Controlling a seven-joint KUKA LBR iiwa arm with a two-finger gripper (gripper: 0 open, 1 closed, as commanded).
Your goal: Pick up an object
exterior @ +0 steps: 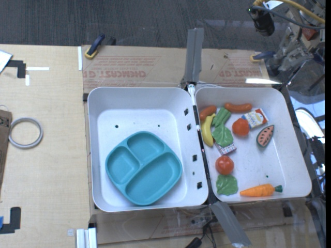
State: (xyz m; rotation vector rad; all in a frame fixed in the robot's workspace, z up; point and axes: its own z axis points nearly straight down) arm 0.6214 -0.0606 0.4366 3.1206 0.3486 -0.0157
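Observation:
The right bin (pixel 289 138) holds several toy foods: an orange sausage (pixel 238 107), a banana (pixel 207 130), green leaves (pixel 223 135), two tomatoes (pixel 240 127) (pixel 224 165), a small carton (pixel 255 119), a watermelon slice (pixel 265 136), another leaf (pixel 226 184) and a carrot (pixel 260 190). In the left bin (pixel 98 138) lies a teal divided plate (pixel 144 167). My gripper (pixel 283 61) hangs at the top right, beyond the right bin's far corner, well away from all the objects, with cables around it.
A roll of tape (pixel 24 132) lies on the wooden bench at the left. A blue and yellow clamp (pixel 95 45) sits on the cardboard behind the left bin. A grey divider post (pixel 194 56) stands between the bins at the back.

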